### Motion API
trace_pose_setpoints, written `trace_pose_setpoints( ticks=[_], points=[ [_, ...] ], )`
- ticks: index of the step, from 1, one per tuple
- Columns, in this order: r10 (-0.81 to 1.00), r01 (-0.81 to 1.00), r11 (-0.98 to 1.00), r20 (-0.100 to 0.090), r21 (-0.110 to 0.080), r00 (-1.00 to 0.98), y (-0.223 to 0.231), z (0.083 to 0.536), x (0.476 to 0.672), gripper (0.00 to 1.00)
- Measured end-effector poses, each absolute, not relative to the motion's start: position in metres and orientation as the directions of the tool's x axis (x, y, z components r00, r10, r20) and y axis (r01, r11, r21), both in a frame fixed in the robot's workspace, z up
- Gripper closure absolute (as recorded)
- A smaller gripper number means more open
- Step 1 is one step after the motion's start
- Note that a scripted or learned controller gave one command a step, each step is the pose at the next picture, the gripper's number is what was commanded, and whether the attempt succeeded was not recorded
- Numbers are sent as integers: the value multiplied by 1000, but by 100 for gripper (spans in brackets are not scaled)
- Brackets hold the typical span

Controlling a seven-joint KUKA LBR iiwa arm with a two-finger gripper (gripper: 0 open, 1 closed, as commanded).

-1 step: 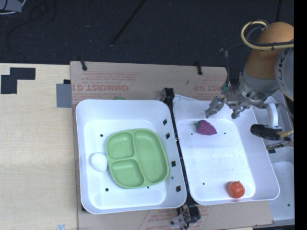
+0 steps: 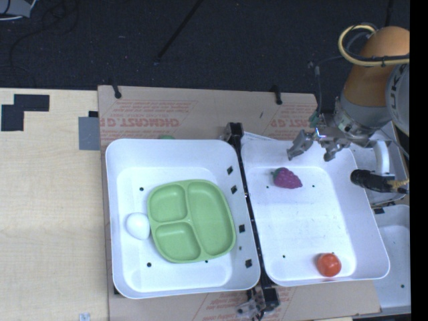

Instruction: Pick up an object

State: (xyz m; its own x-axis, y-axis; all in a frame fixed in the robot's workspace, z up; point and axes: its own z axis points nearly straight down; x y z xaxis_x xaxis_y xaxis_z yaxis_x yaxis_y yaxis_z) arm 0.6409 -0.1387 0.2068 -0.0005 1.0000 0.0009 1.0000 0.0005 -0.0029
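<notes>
The claw hangs with its two fingers spread apart and nothing between them, over the far rim of the right bin. Just below and left of it lies a purple fruit, its long axis running left to right, with open bin floor between them. Well below the claw sits a red tomato; far to its left, a green divided plate and white egg fill the left bin.

You see gripper open above right bin far rim. Purple object just below it; red ball near corner. Left bin: green tray, white egg touching.
</notes>
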Motion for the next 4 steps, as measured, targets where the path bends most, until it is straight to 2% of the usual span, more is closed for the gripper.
trace_pose_setpoints(
  ticks=[2,3,4],
  points=[
    [1000,1000,0,1,-7,0,-135,93,631,0],
    [1000,1000,-1,1,-4,1,-136,106,632,100],
    [1000,1000,-1,0,1,1,-134,167,627,100]
  ],
)
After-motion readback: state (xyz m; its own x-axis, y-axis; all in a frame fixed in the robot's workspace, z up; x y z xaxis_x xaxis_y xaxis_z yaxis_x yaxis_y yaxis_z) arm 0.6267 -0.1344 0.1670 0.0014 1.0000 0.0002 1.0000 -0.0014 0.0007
